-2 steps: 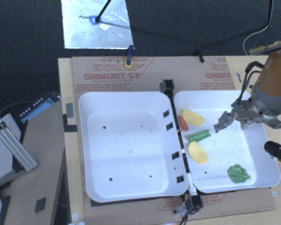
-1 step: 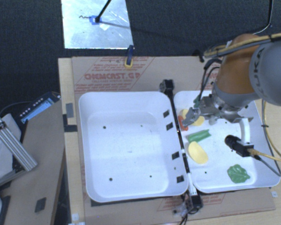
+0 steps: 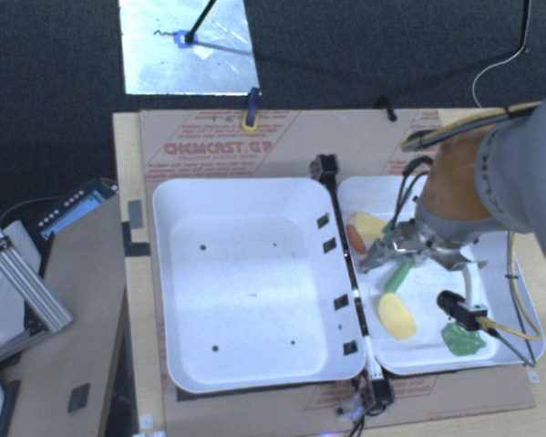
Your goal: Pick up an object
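Since no single target is set, the likeliest one is the green stick (image 3: 398, 276), lying aslant in the right bin (image 3: 510, 356) with its upper end just under the claw (image 3: 384, 253). It looks like a light, stiff plastic toy, smooth and apt to roll or slip; best taken across its narrow middle.

Other pieces, placed from the green stick:
- yellow oval piece (image 3: 397, 316), just below its lower end, rounded, probably slick.
- pale yellow piece (image 3: 368, 225) and an orange-red piece (image 3: 355, 239), above and left, against the bin wall.
- flat green piece (image 3: 463, 339), lower right, near the bin corner.

Arm (image 3: 499, 178) reaches in from the right, wrist bent down over the bin. Claw appears slightly parted, metal tips low by the stick's top; nothing visibly between them.

The left bin (image 3: 249, 287) sits well left of the stick.
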